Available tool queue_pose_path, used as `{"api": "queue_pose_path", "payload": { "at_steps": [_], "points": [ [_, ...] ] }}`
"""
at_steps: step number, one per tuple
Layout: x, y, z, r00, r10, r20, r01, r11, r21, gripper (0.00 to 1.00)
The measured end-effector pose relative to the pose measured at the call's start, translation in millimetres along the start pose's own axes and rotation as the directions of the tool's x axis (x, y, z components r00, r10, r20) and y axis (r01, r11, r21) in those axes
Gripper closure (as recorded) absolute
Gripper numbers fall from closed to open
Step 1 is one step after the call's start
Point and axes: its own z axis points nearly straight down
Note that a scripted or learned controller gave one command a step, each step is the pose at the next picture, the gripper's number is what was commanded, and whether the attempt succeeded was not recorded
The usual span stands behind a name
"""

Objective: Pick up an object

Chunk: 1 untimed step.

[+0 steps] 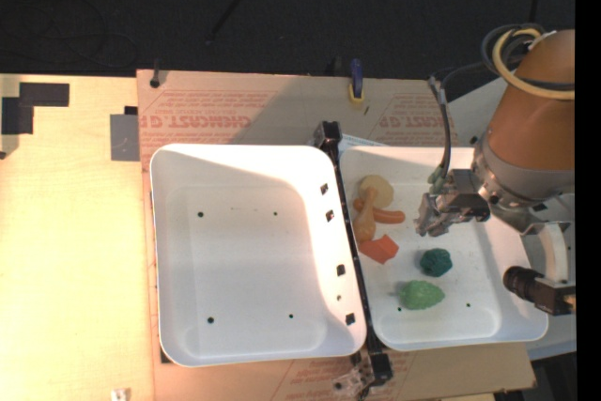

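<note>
Pale wooden desk [66, 230], with a sheet of brown cardboard [244, 113] laid under two shallow white bins; dark background behind with loose cables.

Item 1. Left bin [178, 333]: white, rounded corners, small dark holes in the floor, half in shadow at its upper edge.

Item 2. Right bin [488, 329]: white, joined to the left bin along a black clip strip [343, 239]. Contents, all in its middle and left part:
- pale yellow rounded piece [374, 191], nearest the dividing wall;
- orange carrot-like piece [387, 216], lying across the yellow one;
- red-orange wedge [379, 249], just below these;
- dark teal lump [435, 261], right of the wedge;
- light green lump [419, 295], nearest the front rim.

Item 3. Arm [535, 117]: grey with orange band, entering from the right above the right bin.

Item 4. End effector [434, 219]: positioned over the right bin, just above the dark teal lump and right of the carrot-like piece. Nothing visible between its fingers; whether they stand wide or narrow cannot be told.

Item 5. Blue clamp [356, 80] at the cardboard's far edge.
</note>
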Motion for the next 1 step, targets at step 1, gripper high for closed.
{"api": "queue_pose_path", "payload": {
  "at_steps": [1],
  "points": [
    [20.8,21.5,-127.3,1.000,0.002,0.001,-0.002,1.000,-0.006,1.00]
  ]
}}
